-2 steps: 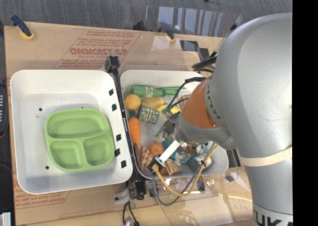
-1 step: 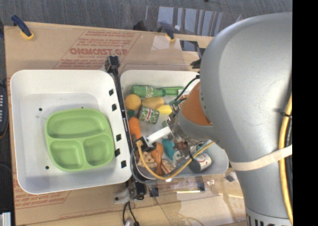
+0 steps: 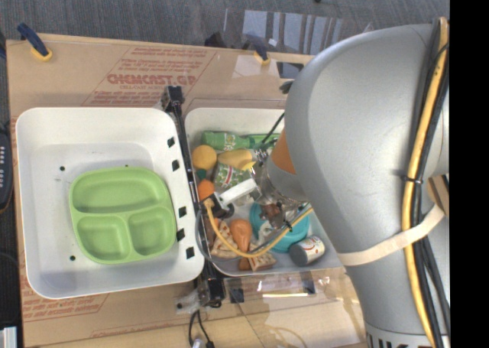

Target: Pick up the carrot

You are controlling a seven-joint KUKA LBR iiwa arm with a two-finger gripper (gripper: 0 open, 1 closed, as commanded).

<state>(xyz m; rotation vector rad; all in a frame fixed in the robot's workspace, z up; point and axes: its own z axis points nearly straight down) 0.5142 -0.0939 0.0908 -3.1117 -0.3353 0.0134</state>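
Note:
The carrot [image 3: 241,234] is a short orange piece lying near the front of the right bin [image 3: 229,120], among other toy food. My gripper [image 3: 267,211] hangs low over the middle of that bin, just right of and slightly behind the carrot. The big grey arm covers most of the gripper and the bin's right half. I see nothing clearly held.
Around the carrot lie a yellow-orange round fruit [image 3: 203,157], a small orange ball [image 3: 205,190], a green packet [image 3: 226,141], a teal bowl [image 3: 294,233] and a small can [image 3: 309,250]. The left bin [image 3: 46,132] holds a green compartment plate [image 3: 122,213].

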